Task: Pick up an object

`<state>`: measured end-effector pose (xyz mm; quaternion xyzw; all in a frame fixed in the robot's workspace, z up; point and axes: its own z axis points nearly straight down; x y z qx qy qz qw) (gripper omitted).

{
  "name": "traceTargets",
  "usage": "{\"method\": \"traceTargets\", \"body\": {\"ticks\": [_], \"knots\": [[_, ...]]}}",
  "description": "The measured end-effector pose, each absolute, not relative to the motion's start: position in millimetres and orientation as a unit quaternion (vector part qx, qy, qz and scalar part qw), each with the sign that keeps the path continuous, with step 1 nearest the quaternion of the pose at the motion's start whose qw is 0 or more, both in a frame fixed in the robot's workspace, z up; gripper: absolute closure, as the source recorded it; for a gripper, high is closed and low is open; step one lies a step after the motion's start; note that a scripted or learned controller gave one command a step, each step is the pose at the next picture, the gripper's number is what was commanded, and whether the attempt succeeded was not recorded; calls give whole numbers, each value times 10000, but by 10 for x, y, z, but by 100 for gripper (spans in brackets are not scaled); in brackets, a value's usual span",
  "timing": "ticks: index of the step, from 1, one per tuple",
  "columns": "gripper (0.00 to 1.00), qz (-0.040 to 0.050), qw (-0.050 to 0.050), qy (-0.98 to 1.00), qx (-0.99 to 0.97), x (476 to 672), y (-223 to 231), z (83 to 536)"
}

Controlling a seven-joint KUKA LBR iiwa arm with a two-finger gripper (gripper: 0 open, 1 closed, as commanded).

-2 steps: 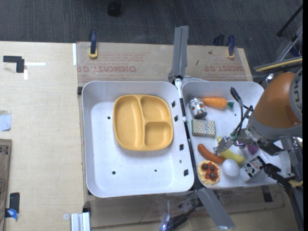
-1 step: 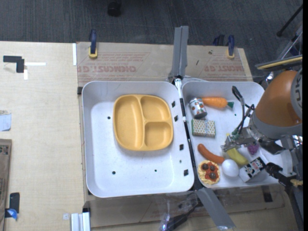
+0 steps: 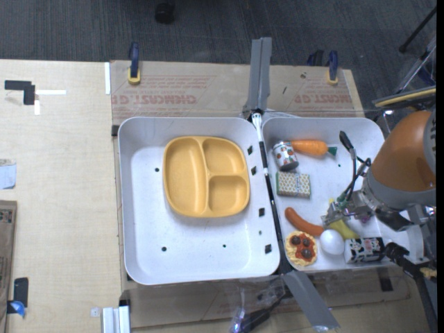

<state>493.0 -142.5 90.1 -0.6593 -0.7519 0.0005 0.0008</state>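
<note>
My gripper (image 3: 346,211) hangs low in the right bin (image 3: 316,125), near its front right. It is over a yellow banana (image 3: 340,225) and close to a white egg (image 3: 331,242). A brown sausage (image 3: 302,220) lies just left of the gripper. A small round pizza (image 3: 302,248) sits at the bin's front edge. A black-and-white carton (image 3: 365,250) lies on its side right of the egg. Further back are an orange carrot (image 3: 309,147), a small can (image 3: 284,155) and a green patterned box (image 3: 293,184). The arm's body hides the bin's right side.
The left bin (image 3: 139,207) holds a yellow divided plate (image 3: 206,175) in its back half. A grey divider post (image 3: 259,75) rises behind the seam between the bins. Clamps (image 3: 133,71) hold cardboard at the bench's back edge.
</note>
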Motion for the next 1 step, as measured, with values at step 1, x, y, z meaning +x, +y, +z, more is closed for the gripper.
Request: {"method": "traceTargets", "body": {"ticks": [1], "knots": [[100, 20, 13, -7263, -6874, 5354, -809, 1892]]}}
